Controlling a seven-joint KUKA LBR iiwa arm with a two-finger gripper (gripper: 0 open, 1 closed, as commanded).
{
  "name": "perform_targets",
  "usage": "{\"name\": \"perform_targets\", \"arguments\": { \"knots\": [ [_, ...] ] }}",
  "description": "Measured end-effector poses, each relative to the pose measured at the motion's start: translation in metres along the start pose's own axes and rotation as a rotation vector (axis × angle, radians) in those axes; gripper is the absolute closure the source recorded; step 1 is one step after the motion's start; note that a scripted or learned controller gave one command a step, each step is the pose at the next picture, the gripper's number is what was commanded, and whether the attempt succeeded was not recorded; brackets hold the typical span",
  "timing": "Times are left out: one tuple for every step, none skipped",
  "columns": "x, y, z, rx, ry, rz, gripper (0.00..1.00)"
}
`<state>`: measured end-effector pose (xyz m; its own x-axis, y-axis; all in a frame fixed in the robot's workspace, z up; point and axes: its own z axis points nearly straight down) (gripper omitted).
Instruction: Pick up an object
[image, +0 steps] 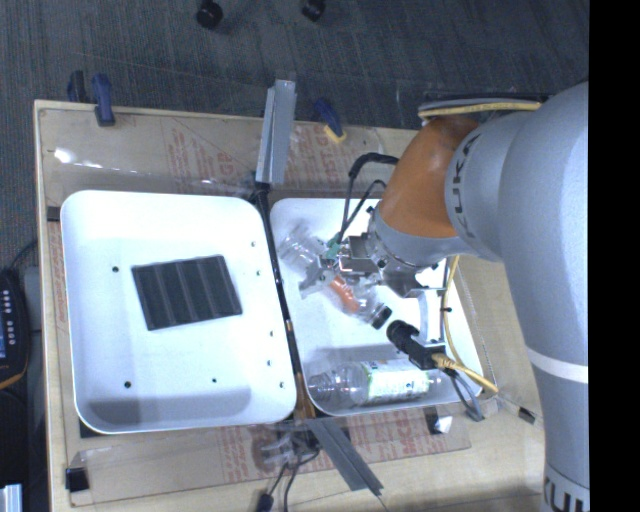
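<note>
My gripper (338, 266) hangs over the upper middle of the right bin (318, 352), with the grey arm and its orange band coming in from the right. Just below it lies a small orange object (345, 294), close to the gripper; whether they touch is unclear. A crumpled clear plastic piece (298, 247) lies just to the left of the gripper. Along the bin's near wall a clear plastic bottle (375, 384) with a white-and-green label lies on its side.
The left bin (100, 240) holds a dark ribbed rectangular pad (187, 291), lying flat near its middle. A metal divider bar (274, 130) stands between the bins at the back. Blue clamps (102, 98) sit on the bench's far edge.
</note>
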<state>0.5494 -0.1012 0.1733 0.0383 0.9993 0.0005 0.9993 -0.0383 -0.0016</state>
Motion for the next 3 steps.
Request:
{"name": "perform_targets", "arguments": {
  "knots": [
    [-0.065,0.044,0.035,0.003,0.000,0.063,0.00],
    [-0.056,0.045,0.079,-0.002,0.001,-0.096,0.00],
    [-0.055,0.045,0.069,0.003,0.002,-0.099,1.00]
  ]
}}
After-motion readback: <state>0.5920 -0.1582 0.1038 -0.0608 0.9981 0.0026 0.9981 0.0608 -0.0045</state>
